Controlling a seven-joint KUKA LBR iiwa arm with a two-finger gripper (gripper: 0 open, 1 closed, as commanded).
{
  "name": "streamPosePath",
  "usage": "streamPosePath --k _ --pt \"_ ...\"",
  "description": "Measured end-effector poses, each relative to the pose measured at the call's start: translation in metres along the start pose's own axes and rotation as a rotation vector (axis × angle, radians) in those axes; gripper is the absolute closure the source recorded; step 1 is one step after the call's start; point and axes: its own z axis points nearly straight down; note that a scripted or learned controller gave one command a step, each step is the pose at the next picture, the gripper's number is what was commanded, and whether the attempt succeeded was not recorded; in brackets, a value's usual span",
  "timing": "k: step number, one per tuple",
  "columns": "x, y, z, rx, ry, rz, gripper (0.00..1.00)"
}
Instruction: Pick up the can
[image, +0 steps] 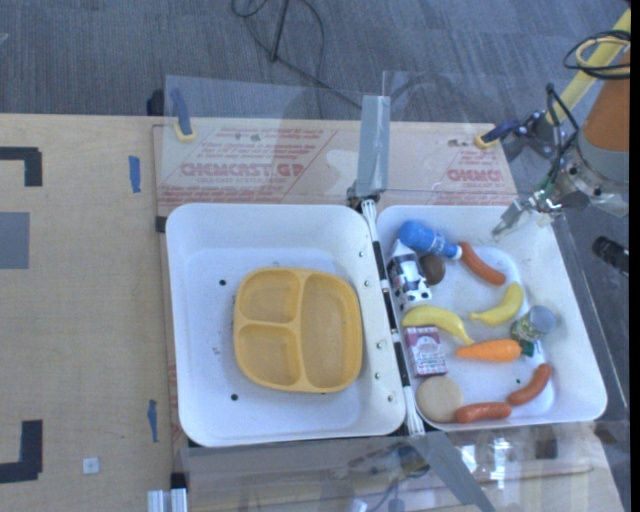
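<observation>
Hanging at the upper right of the frame, the arm's jaws (527, 212) sit above the top rim of the right bin (585, 385), spread apart and gripping nothing. So this looks like the approach step. The can (532, 326), as best I can judge, lies at the bin's right side, touching the carrot (490, 351) and near a banana (500, 306). Next call: drop lower in frame and straddle it cleanly.

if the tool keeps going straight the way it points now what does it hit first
The tool points down-left over the right bin's upper right corner. On that line it would likely meet the bin floor, then the red sausage. Depth is unclear.
</observation>
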Motion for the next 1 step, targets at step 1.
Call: streamPosePath --k 1 --pt "0.0456 0.0119 0.0735 0.006 0.001 0.157 0.00"
